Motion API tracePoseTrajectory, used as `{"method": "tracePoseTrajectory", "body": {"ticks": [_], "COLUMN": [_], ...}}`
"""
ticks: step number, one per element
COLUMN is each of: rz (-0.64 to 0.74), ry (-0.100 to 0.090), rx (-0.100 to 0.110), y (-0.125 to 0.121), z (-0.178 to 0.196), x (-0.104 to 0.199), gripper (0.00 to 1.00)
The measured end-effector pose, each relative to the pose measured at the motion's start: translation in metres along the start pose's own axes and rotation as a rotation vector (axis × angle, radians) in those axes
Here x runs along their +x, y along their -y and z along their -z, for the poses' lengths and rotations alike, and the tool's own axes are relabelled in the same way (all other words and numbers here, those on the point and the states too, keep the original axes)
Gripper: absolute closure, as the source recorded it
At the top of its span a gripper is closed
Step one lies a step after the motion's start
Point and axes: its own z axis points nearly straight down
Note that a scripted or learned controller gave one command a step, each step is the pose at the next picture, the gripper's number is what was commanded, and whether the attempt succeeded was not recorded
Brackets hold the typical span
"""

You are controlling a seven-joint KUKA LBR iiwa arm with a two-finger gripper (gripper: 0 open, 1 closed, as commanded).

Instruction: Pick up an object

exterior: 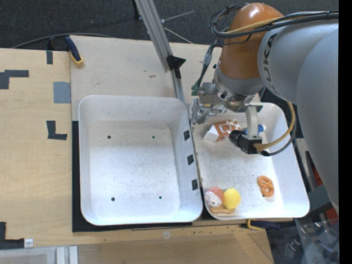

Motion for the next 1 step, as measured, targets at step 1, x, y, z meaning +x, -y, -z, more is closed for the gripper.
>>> {"method": "tracePoseTrajectory", "body": {"ticks": [1], "rz": [0.0], "ry": [0.002], "rx": [0.001], "y": [-0.0027], "z": [-0.014], "x": [0.055], "gripper": [1.0]}}
